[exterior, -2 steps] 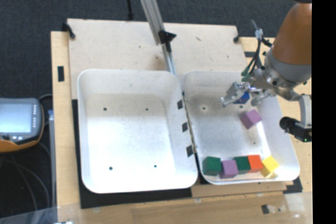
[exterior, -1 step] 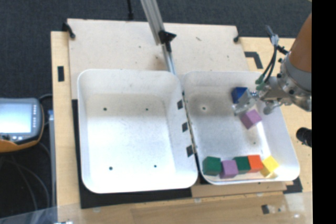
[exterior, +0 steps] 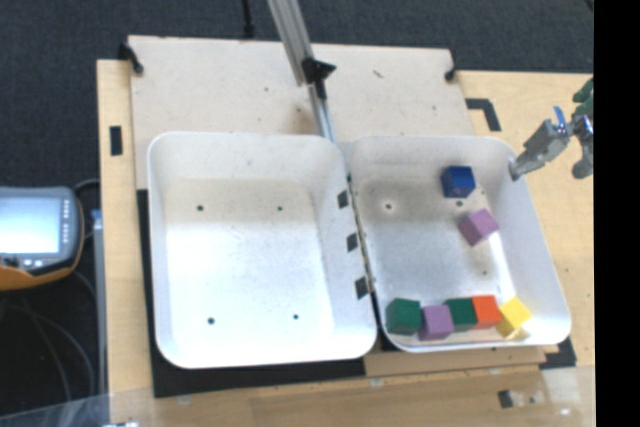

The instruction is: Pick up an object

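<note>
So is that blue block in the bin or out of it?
In. The blue block rests on the right bin's floor, near its far rim.

Overhead camera, slanted (fixed), viewing both bins (exterior: 160,215).

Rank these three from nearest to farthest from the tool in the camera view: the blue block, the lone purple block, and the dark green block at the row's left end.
Measured from the tool at the right bin's upper right rim:
1. Blue block, near the bin's top.
2. Lone purple block, mid-bin, right side.
3. Dark green block, bottom left of the row.
</note>
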